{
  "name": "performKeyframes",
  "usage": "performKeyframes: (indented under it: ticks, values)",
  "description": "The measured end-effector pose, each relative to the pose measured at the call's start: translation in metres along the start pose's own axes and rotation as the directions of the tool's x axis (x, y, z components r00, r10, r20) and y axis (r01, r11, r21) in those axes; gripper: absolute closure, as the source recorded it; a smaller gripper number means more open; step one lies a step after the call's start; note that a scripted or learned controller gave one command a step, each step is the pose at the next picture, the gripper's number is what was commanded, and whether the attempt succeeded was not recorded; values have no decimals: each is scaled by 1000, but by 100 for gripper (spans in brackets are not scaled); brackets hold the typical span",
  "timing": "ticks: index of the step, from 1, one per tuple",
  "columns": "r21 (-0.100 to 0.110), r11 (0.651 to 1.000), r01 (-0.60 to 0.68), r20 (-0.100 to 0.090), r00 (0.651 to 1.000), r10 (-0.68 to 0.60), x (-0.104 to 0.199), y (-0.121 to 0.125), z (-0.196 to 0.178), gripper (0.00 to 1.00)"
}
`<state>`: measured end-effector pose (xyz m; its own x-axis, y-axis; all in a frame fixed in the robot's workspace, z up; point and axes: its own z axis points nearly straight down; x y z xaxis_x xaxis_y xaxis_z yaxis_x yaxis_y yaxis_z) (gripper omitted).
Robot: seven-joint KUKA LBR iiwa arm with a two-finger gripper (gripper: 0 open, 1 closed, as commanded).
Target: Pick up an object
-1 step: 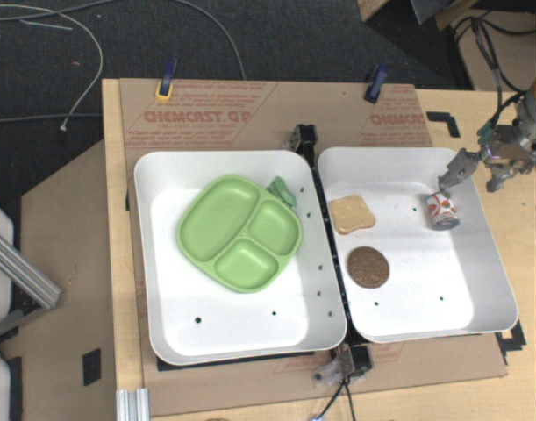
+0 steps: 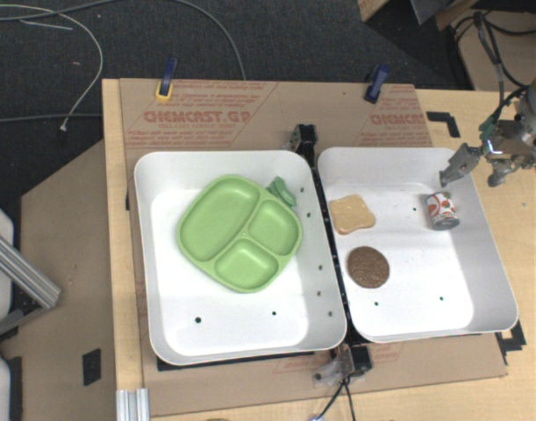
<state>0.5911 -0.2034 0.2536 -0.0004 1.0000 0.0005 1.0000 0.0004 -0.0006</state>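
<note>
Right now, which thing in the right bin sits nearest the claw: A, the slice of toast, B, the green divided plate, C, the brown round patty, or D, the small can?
D: the can lies at the right bin's upper right, just below the claw, while the toast and patty lie near that bin's left wall and the plate is in the left bin.

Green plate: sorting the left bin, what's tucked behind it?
A small green item peeks out at the green plate's upper right edge; its lower part is hidden by the plate.
</note>
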Motion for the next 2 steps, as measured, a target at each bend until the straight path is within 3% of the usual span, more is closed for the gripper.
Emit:
performKeyframes:
  ticks: [2]
  values:
    - [6,1000,-1,-2,1000,1,-12,0,115,0]
